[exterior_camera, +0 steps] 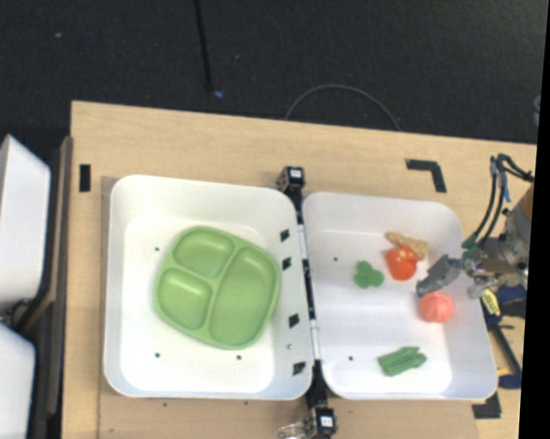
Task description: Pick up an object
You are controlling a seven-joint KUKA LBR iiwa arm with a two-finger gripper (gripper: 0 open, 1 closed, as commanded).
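My gripper (447, 275) hung spread and empty just above the pink ball (436, 307) near the right bin's (358, 379) right wall, which I judged the likeliest pick. Beyond lay a red tomato (402, 263), a tan piece (407, 242), two green toys, all loose for grabbing. The left bin held a green tray (218, 286). I could read no writing.

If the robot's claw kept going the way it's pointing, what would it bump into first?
Probably the pink ball. The claw points left and slightly down from the right bin's right edge, just above the ball. Height is hard to judge; if it passed over the ball, the orange-red ball or the bin floor comes next.
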